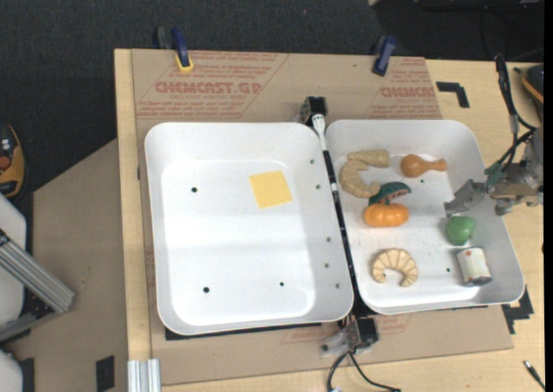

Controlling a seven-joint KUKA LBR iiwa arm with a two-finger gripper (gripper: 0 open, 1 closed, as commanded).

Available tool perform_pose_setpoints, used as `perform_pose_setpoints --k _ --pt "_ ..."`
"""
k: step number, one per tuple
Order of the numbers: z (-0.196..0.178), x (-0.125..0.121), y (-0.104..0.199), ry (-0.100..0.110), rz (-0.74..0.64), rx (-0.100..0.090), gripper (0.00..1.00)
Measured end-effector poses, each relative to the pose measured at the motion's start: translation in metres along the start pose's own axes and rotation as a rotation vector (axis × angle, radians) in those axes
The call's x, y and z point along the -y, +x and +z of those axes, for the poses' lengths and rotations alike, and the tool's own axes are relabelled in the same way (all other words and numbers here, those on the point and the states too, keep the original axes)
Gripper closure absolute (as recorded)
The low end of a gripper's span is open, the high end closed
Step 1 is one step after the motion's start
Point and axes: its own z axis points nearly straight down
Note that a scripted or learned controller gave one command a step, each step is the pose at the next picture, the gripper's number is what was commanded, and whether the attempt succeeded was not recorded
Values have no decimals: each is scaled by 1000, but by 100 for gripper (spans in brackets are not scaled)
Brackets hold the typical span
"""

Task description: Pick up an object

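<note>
As I reached in over the right bin (484, 144), my gripper (467, 198) hung just above the green ball (460, 230); cannot tell its state. Approach step, nothing grasped. Next: descend squarely onto the ball, clear of the white can (473, 266) below it.

left bin (173, 235): cheese slice (271, 189) | right bin (432, 295): croissant (395, 266), can (473, 265)
</note>
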Motion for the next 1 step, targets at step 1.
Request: perform_pose_setpoints --k 1 --pt "119 30 77 14 -5 -8 0"
